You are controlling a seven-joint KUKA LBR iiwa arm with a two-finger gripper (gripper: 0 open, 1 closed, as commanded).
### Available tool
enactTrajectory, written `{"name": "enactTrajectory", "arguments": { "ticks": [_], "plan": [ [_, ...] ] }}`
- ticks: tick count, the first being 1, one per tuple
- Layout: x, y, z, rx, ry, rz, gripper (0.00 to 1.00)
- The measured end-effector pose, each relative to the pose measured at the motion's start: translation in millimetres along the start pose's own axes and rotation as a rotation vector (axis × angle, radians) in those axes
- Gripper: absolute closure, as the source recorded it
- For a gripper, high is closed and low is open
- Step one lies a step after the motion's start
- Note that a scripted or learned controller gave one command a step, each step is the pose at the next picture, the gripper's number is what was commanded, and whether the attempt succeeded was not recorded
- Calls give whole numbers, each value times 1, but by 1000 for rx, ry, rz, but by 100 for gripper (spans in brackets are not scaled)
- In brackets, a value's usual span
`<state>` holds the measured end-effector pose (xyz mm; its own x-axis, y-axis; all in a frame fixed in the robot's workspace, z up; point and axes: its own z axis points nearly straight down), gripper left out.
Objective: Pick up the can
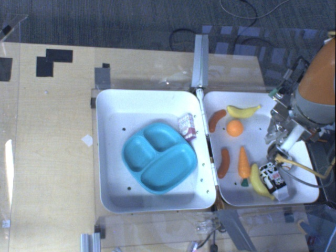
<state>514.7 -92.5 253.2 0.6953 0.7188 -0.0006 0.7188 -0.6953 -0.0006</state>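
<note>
Two white bins side by side on the bench; left bin (107, 156) holds one blue divided plate (160, 157) with three compartments, plus one crumpled silver-and-red packet (187, 126) touching the plate's upper right edge, against the wall shared with the right bin; right bin (310, 193) holds two bananas, two sausages, one orange, one carrot, one can; taking the orange (234, 128) as landmark: first banana (243, 110) just above it; first sausage (216, 120) just left of it; second sausage (224, 162) below and slightly left; carrot (243, 164) below it, upright with dark tip at the bottom; second banana (259, 180) below and right of the orange, just right of the carrot; can (273, 176) lower right of the orange, black-and-white patterned, lying against the second banana near the bin's bottom right corner; one gripper (278, 150) right of the orange, directly above the can, apart from it as far as visible; finger state cannot be told, tips blurred into cables and can.
</note>
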Motion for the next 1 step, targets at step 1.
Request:
{"name": "enactTrajectory", "arguments": {
  "ticks": [1],
  "plan": [
    [9, -41, 61, 0, 0, -336, 100]
  ]
}}
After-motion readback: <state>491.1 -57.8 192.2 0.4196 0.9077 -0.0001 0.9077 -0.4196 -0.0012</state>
